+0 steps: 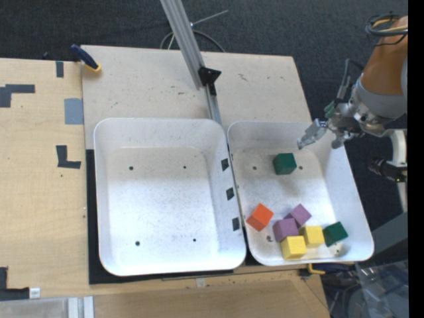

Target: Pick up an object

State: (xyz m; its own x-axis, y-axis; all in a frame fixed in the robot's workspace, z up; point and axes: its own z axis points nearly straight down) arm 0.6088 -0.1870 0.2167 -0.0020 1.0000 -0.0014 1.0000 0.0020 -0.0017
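Nearest us, along the front wall of the right bin point(344, 197), we're seeing a tight cluster of blocks. A yellow block point(293, 246) is sitting closest to the front rim, with a second yellow block point(313, 235) just beside it on the right. A dark green block point(335, 232) is lying right of that, near the bin's front right corner. Two purple blocks are sitting just behind the yellows: the bigger purple block point(285, 228) is touching the front yellow one, and the smaller purple block point(301, 214) is lying just behind it, tilted. An orange block point(260, 216) is sitting left of the cluster, close to the bin's left wall.

Farther back, a lone green cube point(285, 163) is resting on the floor of the same bin, well apart from the cluster.

The left bin point(106, 177) is standing side by side with the right one on the table point(132, 85); their rims are touching in the middle.

The pincer point(311, 138) is hanging over the right bin's back right corner, just right of and behind the green cube, not touching it. We're reading its fingers as spread apart, nothing between them. The orange-banded arm point(384, 71) is entering from the right.

At the far side, a slanted metal rail point(182, 28) is running down to the gap between the bins, and a blue-and-yellow clamp point(85, 57) is lying at the table's far left corner.
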